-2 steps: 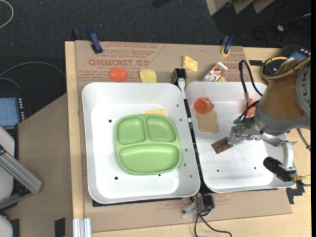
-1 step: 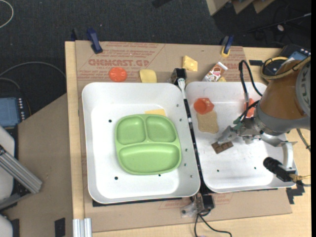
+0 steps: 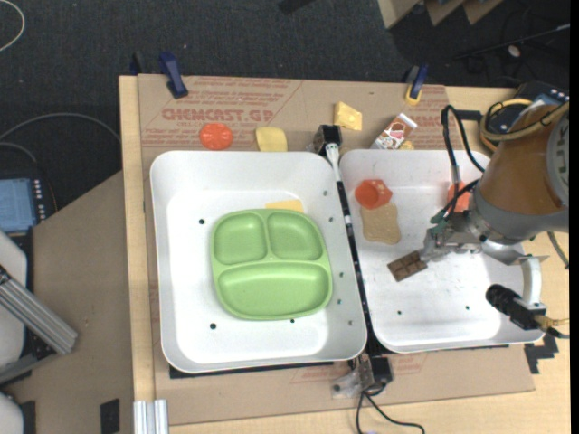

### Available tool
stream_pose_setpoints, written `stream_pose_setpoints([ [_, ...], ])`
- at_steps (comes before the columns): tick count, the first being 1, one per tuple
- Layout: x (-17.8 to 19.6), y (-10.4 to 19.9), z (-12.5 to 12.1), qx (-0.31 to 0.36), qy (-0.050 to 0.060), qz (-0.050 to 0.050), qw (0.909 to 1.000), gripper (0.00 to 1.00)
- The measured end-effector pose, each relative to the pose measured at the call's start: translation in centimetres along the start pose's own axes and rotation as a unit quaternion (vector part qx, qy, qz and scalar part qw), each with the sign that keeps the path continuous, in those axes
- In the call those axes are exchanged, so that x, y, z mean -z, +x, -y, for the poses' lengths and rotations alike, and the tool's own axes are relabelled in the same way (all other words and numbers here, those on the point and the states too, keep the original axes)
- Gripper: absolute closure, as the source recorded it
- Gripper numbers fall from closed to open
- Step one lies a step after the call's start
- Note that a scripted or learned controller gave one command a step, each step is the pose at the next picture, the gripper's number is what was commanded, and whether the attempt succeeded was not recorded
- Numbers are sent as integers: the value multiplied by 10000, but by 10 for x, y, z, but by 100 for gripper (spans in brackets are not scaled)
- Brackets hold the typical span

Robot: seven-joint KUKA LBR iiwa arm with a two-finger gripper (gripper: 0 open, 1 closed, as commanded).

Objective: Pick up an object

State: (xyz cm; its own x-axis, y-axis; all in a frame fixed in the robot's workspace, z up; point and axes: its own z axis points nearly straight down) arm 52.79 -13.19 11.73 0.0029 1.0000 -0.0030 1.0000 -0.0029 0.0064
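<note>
The right bin (image 3: 425,328) holds a red-orange piece (image 3: 372,193), a tan slice-shaped piece (image 3: 381,225) just below it, and a flat brown rectangular piece (image 3: 407,266) near the middle. My gripper (image 3: 441,239) hangs low over the right bin, just right of and above the brown piece, and the arm covers the bin's right side. A small orange object (image 3: 459,197) shows by the arm's wrist. In the left bin (image 3: 181,269) lies a green divided plate (image 3: 270,263) with a yellow piece (image 3: 286,206) at its far edge.
Behind the bins on the cardboard lie an orange round piece (image 3: 215,136), two yellow pieces (image 3: 270,139) (image 3: 347,115) and a red-and-white packet (image 3: 394,134). Blue clamps (image 3: 172,73) (image 3: 415,81) grip the board's far edge. Cables run along the arm.
</note>
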Motion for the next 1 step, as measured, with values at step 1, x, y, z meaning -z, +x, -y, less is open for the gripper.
stream_pose_setpoints([
  [1, -1, 0, 0, -1, 6, -2, 10000, 0],
])
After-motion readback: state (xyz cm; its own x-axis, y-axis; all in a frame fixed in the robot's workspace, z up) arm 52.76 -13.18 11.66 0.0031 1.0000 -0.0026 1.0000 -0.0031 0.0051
